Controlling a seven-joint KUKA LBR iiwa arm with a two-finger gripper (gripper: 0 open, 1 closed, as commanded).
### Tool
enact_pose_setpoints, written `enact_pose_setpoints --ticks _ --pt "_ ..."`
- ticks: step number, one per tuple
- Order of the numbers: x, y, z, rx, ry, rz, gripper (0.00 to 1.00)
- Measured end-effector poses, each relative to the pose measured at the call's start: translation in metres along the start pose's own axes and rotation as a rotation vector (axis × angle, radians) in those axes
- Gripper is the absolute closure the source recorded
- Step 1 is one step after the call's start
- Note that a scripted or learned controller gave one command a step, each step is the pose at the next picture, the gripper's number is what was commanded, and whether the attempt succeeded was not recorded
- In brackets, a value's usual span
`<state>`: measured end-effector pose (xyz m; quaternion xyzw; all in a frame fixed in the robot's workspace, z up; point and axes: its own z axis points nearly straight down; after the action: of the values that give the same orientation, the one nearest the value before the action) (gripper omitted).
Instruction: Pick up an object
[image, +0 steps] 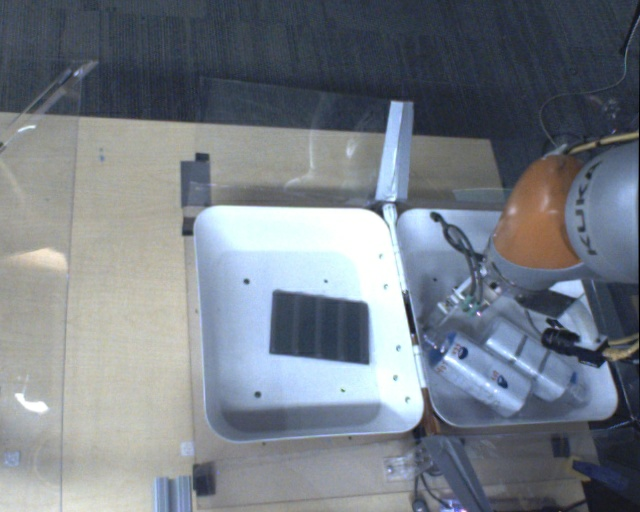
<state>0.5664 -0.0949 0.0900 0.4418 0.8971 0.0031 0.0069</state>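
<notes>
A dark ribbed pad (320, 326) lies flat in the middle of the left bin (225, 240), well apart from the arm. At three o'clock from it, in the right bin (425, 235), the gripper (470, 300) hangs low among clear plastic bottles (485, 375); whether it is apart or together I cannot tell. The orange band (535, 215) sits above, at about one o'clock from the gripper.

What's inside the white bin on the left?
The left white bin holds a dark ribbed rectangular pad lying flat near its middle. Nothing covers this bin; the grey arm hangs over the right white bin.
</notes>
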Motion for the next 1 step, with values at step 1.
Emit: enact_pose_setpoints --ticks 1 --pt "-0.0009 0.0029 -0.0124 -0.007 -0.003 -0.001 1.0"
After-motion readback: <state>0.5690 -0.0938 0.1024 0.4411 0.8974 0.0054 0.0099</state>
